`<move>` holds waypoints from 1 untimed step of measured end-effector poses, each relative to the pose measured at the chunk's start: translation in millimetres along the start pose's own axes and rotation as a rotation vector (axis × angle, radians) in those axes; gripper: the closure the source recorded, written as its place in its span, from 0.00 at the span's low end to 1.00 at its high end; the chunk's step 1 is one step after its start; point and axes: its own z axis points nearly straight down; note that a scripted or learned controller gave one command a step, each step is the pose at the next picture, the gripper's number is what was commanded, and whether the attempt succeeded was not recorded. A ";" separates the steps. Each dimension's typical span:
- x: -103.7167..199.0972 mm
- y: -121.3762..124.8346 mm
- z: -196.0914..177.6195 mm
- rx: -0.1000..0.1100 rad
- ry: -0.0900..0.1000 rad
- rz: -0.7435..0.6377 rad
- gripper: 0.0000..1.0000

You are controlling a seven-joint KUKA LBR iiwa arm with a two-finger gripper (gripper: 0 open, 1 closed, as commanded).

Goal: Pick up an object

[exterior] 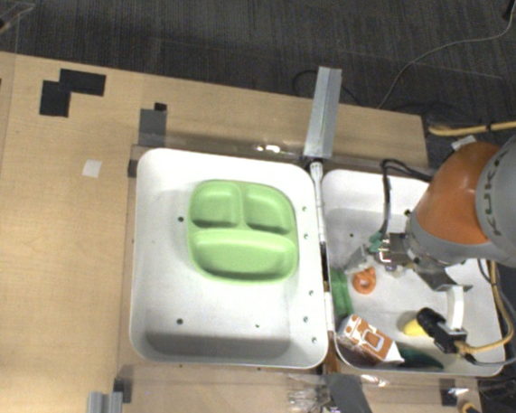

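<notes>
A green divided plate (240,228) lies in the left bin (157,264). In the right bin (349,201) lie a small orange ring-shaped object (362,280), a green item (339,295) along the left wall, an orange and white packet (368,341), a yellow object (413,328) and a dark green item (420,358) at the front. My gripper (383,251) reaches down into the right bin, just above and right of the orange ring. The wrist covers its fingers.
The grey arm with its orange band (458,202) spans the right bin's right half, with black cables trailing to a black part (441,329) near the yellow object. A metal divider post (324,108) stands between the bins at the back.
</notes>
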 end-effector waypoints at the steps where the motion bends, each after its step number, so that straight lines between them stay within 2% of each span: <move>1: 2.3 2.8 -8.7 -0.001 0.004 -0.002 1.00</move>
